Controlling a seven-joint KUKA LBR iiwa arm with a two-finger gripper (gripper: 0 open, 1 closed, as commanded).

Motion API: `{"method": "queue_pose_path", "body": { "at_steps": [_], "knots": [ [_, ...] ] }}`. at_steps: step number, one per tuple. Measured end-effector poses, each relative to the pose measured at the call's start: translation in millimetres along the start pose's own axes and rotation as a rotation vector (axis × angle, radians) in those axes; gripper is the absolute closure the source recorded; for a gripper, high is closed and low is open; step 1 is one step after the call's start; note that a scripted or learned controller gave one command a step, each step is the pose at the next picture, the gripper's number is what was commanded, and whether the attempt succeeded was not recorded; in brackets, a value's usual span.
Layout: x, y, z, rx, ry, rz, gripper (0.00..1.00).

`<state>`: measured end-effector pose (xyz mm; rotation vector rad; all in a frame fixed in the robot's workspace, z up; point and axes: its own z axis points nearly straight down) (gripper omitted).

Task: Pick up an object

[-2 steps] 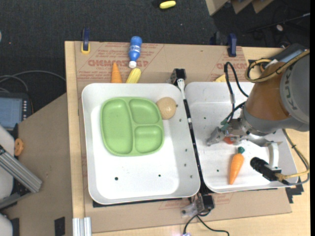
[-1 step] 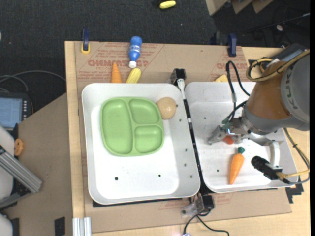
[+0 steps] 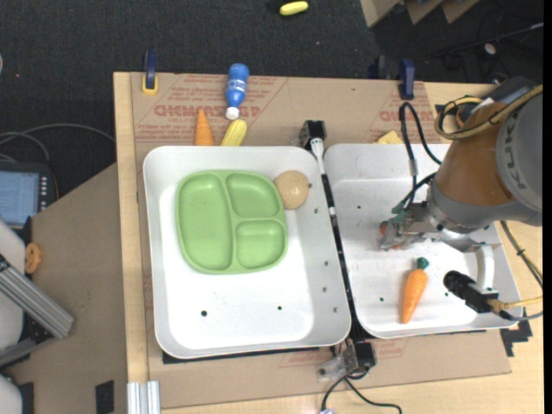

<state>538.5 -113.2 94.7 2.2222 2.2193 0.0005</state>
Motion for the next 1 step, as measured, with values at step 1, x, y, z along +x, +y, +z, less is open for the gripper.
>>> {"method": "queue_pose_path", "body": {
  "at_steps": [1],
  "knots": [
    [67.3, 37.9, -96.0, -0.011, 0.001, -0.01, 1.0]
  ]
}}
